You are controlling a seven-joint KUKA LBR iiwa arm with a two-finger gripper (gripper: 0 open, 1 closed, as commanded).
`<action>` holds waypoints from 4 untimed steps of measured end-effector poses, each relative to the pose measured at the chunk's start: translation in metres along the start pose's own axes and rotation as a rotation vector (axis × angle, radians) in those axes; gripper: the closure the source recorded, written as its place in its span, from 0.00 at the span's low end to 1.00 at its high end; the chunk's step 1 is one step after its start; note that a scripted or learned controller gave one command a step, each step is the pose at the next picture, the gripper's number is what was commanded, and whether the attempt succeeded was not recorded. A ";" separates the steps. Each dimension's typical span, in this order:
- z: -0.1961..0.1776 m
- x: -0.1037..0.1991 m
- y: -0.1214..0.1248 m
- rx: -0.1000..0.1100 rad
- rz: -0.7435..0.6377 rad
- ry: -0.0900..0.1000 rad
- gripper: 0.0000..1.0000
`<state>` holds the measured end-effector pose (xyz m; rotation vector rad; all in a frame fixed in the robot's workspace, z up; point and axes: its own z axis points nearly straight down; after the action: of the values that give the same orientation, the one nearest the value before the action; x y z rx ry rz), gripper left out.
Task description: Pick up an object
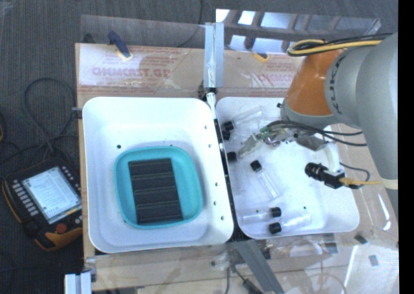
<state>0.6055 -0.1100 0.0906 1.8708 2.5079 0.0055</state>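
We are hanging the gripper [253, 145], grip state unclear, over capped clear vials [265, 181] scattered just nearer; teal tray [157, 186] sitting left.

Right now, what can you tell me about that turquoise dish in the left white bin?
The turquoise rounded-square dish looks like smooth plastic, shallow with a raised rim. It lies flat on the floor of the left white bin, toward its near side. A dark ribbed rectangular slab rests inside it, covering most of its floor. Nothing else touches it.
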 end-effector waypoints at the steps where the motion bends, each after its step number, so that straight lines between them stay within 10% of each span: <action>1: -0.002 0.008 -0.105 0.000 0.016 0.001 0.00; 2: 0.000 -0.019 -0.003 -0.003 0.011 -0.001 0.00; 3: -0.011 -0.019 -0.001 -0.006 0.011 0.000 1.00; 4: -0.011 -0.019 -0.001 -0.006 0.011 0.000 0.00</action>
<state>0.6094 -0.1286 0.1017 1.8823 2.4949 0.0134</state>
